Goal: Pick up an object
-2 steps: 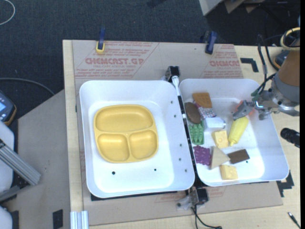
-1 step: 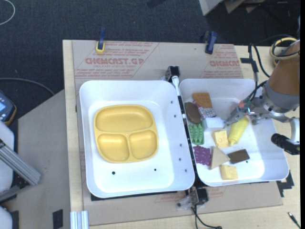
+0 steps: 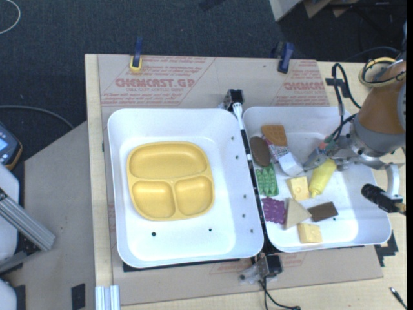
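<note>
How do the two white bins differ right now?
The left bin holds one yellow divided plate; the right bin holds many small loose items, including a yellow bottle and a green block. The arm reaches over the right bin, not the left bin. Both are shallow, white and sit side by side.

You see a yellow divided tray (image 3: pixel 171 187) in a white bin (image 3: pixel 122 173); a yellow bottle (image 3: pixel 322 177); a green block (image 3: pixel 266 181); a purple piece (image 3: pixel 273 209).
</note>
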Motion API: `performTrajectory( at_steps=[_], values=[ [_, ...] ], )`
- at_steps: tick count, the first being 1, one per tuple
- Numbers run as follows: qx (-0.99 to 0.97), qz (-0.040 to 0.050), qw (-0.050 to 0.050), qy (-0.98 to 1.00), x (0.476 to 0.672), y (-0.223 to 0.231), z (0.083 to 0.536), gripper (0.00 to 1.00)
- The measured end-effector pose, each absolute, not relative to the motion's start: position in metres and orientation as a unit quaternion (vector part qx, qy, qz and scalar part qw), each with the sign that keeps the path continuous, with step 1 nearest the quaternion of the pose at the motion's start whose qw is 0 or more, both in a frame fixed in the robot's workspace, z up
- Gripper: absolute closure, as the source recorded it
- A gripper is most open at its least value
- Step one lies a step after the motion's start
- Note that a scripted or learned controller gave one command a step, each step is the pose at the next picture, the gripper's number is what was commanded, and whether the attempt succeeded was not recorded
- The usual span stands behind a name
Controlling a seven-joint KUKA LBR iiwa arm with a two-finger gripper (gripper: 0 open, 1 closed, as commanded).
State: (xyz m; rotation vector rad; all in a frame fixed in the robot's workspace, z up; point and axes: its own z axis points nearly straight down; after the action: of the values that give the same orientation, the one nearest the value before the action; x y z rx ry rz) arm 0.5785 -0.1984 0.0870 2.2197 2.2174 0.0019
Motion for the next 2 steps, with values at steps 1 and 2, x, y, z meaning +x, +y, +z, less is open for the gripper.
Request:
performTrajectory(
  at_steps=[1,2],
  values=[
    [0.707,0.0001,0.001,0.707,0.577,-0.197,0.096,1.00],
    [0.707,0.0014,0.003,0.708,0.581,-0.193,0.140,1.00]
  ],
)
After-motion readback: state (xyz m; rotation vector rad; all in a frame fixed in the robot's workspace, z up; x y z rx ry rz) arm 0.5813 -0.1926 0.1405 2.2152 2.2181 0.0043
